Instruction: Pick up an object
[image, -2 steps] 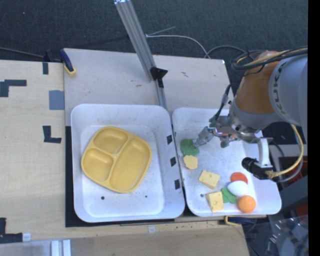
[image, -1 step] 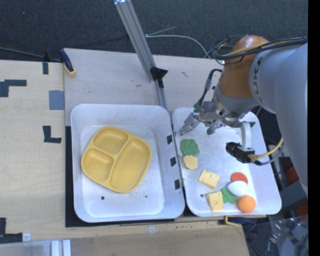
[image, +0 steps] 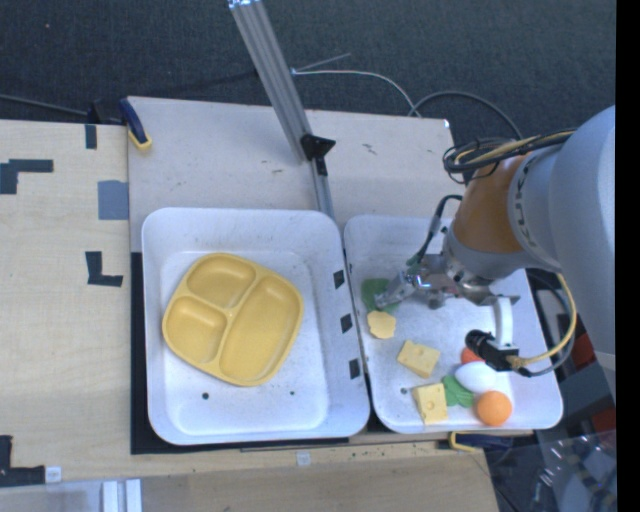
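The tool (image: 398, 291) hung low in the right bin (image: 520, 405), tips just beside a green piece (image: 374, 291); whether it gripped was impossible to tell. A pale yellow round chip (image: 381, 324) lay just below. A glossy yellow compartment tray (image: 233, 317) sat in the left bin (image: 180, 235). No legible writing anywhere.

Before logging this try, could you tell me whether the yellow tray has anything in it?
Empty: the yellow tray lies flat in the left bin, all three compartments bare.

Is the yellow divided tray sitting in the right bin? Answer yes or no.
No: the yellow divided tray lies in the left bin, while the right bin holds the small food pieces.
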